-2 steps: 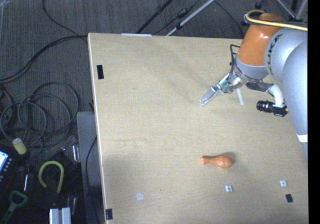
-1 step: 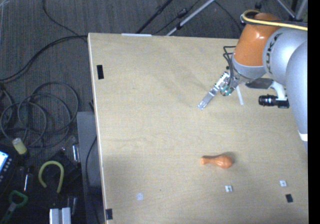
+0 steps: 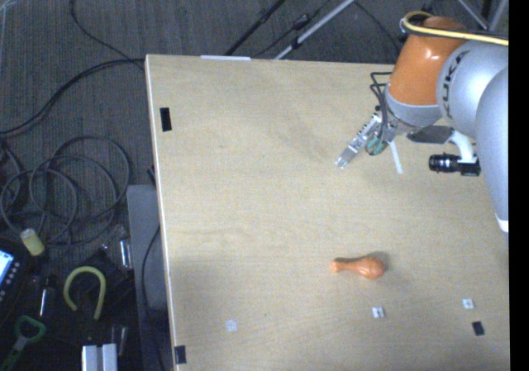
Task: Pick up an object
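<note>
1. Counter (image 3: pixel 248 196): a plain tan surface filling most of the view, bare apart from one object and a few small markers near the right and left edges.
2. Arm (image 3: pixel 471 88): grey with an orange band, comes in from the right and sits over the far-right part of the counter.
3. End effector (image 3: pixel 357 149): points left and down from the wrist. Two thin finger pieces look slightly spread, but they are too small and blurred, so I cannot tell whether they are apart or together. Nothing visible between them.
4. Orange object (image 3: pixel 360 266): pear- or gourd-shaped, with a narrow neck pointing left. It lies flat on the counter, near-right area, well apart from the end effector and nearer to the camera.
5. Small markers (image 3: pixel 378 311): a few tiny tags on the counter, near right, just beyond the object.
6. Progress, my read: nothing picked yet. The object is on the surface, untouched. Still left to do: move the end effector toward the near side over the object, descend, close and lift.
</note>
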Robot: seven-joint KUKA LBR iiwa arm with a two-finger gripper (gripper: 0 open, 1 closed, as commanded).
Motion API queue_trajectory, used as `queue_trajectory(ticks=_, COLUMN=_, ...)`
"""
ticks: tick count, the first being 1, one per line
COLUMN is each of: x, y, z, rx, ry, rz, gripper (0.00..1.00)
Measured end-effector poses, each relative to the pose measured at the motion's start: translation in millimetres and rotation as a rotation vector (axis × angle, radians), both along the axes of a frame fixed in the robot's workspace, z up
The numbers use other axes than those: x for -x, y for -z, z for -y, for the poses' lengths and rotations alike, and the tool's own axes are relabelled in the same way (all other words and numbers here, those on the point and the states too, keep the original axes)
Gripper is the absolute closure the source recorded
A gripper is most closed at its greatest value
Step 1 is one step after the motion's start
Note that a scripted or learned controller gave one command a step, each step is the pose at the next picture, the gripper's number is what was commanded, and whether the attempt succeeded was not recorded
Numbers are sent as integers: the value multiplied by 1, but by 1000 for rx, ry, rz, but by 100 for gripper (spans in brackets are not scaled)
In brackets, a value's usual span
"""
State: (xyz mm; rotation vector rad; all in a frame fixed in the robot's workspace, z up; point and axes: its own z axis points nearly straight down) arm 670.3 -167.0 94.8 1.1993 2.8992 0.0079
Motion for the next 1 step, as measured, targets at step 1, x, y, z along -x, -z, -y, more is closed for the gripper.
queue_trajectory(ticks=1, x=10, y=-75, z=-52, rx=0, ry=-12, rz=-3, gripper=100)
